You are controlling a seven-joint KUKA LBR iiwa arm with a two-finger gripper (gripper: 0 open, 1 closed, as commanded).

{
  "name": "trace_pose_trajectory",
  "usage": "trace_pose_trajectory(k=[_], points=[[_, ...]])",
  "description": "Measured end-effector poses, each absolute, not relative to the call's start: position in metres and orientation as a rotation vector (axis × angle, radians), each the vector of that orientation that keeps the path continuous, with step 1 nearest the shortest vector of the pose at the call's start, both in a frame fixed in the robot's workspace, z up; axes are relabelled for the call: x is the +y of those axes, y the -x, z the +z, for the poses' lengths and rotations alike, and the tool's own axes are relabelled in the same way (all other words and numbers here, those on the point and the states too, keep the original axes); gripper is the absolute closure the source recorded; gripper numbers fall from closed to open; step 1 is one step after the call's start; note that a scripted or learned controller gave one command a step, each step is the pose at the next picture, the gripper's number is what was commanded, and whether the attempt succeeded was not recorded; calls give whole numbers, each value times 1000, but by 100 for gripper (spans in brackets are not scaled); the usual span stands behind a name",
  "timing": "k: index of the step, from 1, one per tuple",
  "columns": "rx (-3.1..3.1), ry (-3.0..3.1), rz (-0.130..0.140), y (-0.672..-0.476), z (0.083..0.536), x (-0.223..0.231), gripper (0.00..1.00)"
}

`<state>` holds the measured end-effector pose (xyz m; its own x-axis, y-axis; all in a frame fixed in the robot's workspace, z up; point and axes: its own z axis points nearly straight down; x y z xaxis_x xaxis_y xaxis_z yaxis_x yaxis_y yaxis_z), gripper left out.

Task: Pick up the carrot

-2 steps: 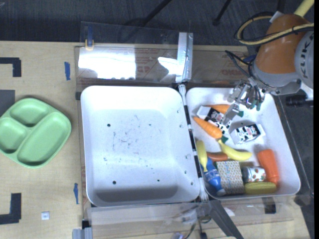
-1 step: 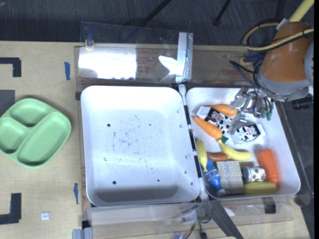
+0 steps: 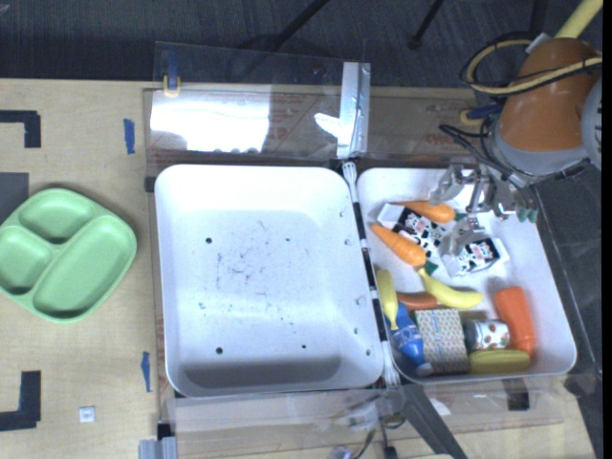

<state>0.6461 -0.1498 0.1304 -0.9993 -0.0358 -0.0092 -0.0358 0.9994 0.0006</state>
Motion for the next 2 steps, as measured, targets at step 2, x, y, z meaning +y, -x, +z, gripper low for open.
trace_pose_trajectory(k=[2], points=[[3105,450,2,-573,133,-110,0]])
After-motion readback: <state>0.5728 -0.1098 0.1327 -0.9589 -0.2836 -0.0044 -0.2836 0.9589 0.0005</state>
